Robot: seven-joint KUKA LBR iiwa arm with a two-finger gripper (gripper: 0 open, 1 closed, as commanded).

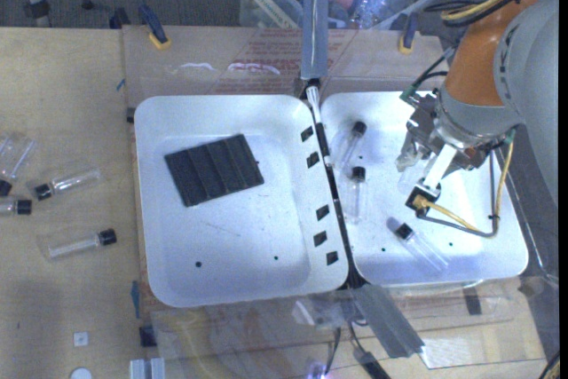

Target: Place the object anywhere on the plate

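- Left bin (248, 248): plate (213, 169) lies flat in the upper-left part, slightly skewed, clear of all walls. Bare floor on every side of it, most toward the near and right edges.
- Right bin (479, 248): three capped vials.
- Upper vial (356, 136) and middle vial (357, 182) lie near the wall shared with the left bin, one below the other, not touching.
- Lower vial (413, 241) lies slanted near the front edge, well apart from the other two.
- Gripper (415, 157) hangs over the right bin's middle, right of the upper and middle vials and above the lower one in the view.
- Open or closed: cannot tell, since the tip is blurred against the white floor. Cannot tell whether it grips anything.
- Bench (71, 84) left of the bins carries loose vials (67, 183).
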